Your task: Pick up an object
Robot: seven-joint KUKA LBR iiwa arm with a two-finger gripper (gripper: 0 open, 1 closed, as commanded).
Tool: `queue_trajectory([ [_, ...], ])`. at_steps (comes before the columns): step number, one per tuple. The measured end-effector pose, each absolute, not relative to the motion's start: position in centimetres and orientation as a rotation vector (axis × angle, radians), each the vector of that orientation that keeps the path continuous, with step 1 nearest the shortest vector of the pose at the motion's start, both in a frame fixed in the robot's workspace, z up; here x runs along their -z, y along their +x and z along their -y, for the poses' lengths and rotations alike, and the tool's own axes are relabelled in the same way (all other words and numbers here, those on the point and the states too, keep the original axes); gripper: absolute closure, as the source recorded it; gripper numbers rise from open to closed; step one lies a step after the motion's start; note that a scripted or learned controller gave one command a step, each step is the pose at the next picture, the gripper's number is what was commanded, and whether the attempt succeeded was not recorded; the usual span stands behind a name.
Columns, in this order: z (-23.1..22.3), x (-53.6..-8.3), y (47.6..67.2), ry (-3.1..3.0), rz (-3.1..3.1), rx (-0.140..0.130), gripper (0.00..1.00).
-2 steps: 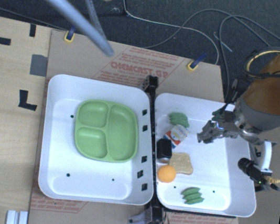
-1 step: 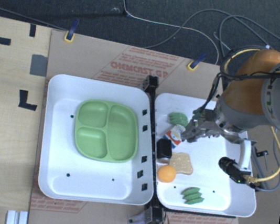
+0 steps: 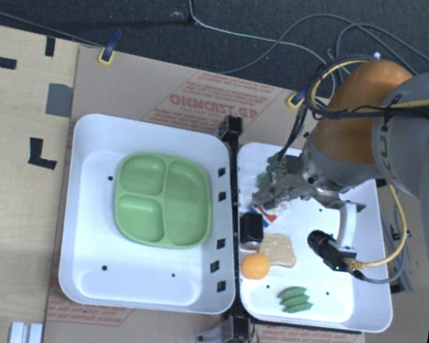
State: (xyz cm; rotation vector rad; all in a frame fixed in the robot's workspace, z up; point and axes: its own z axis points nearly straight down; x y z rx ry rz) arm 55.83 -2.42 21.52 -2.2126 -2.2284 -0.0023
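Looking down: two shallow white bins sit side by side on a cardboard-covered bench, seen at a slant.
Left bin: it carries a green divided plate, lying flat near the middle.
Right bin: it holds the loose things, gathered along its left side.
Things to pick: an orange ball touches the lower corner of a slice of toast; a green pea pod lies apart, near the front wall; a small red and white item lies just under the hand, too small to name.
Arm: grey with an orange band, reaching in from the right, bent low over the right bin's rear left part.
Hand: a dark cluster low over the bin floor, near the divider; I cannot tell from here whether it grips anything.
Stage, as I judge it: going for the red and white item, nothing lifted clear.
Risk: so close to the divider, one side of the hand could strike the bin wall; a thin flat item may slip out on the lift.
Second risk: a sideways nudge might push the toast into the ball and set it rolling.
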Motion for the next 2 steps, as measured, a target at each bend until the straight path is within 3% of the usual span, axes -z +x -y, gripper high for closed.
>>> queue_trajectory([
  [1,-3.6,-22.1,54.3,-2.21,2.228,0.0,1.0],
  [2,-9.3,-23.2,54.2,-2.211,2.229,0.0,1.0],
])
